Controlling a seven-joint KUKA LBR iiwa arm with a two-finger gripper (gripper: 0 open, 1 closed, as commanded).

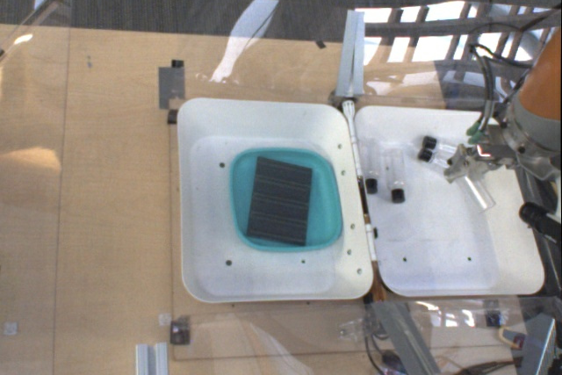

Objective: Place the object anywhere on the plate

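Note:
A dark grey ribbed rectangular object [280, 200] lies flat on the teal plate [329, 215], roughly at its centre, in the left bin [202, 268]. My gripper [468, 178] hangs over the right side of the right bin [457, 277], far from the plate. Its two fingers stand spread apart and open, with nothing between them. The arm's orange band shows at the right edge.
Several small clear vials with black caps [397, 194] lie scattered in the upper left part of the right bin, just left of the gripper. A metal post [350, 57] rises behind the gap between the bins.

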